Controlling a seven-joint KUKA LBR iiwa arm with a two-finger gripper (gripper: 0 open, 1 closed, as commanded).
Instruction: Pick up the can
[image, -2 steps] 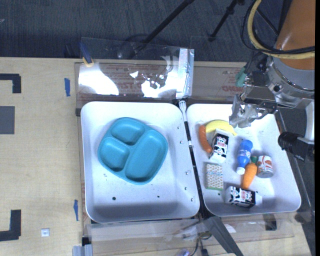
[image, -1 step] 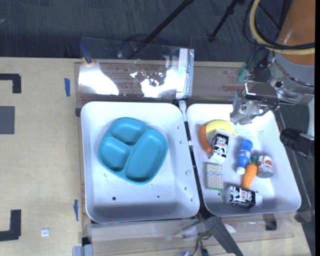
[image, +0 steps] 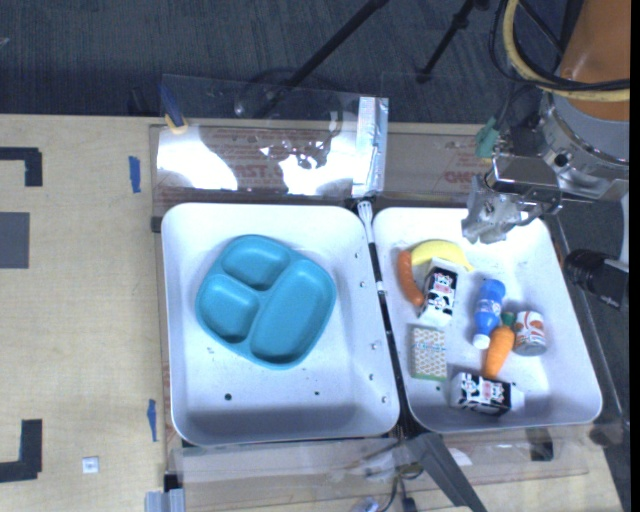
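Observation:
The can (image: 530, 332) is small, white and red, lying near the right wall of the right bin (image: 570, 400), next to an orange carrot (image: 499, 352). My gripper (image: 487, 226) hangs over the far edge of the right bin, well behind the can, with nothing seen between its fingers. The grey arm with its orange band comes in from the upper right.
The right bin also holds a banana (image: 440, 253), a second carrot (image: 408, 279), two cow-print cartons (image: 439, 294) (image: 484, 393), a blue bottle (image: 488, 309) and a patterned box (image: 429, 352). The left bin (image: 190, 400) holds a blue divided plate (image: 264, 299). Crinkled foil (image: 270, 155) lies behind.

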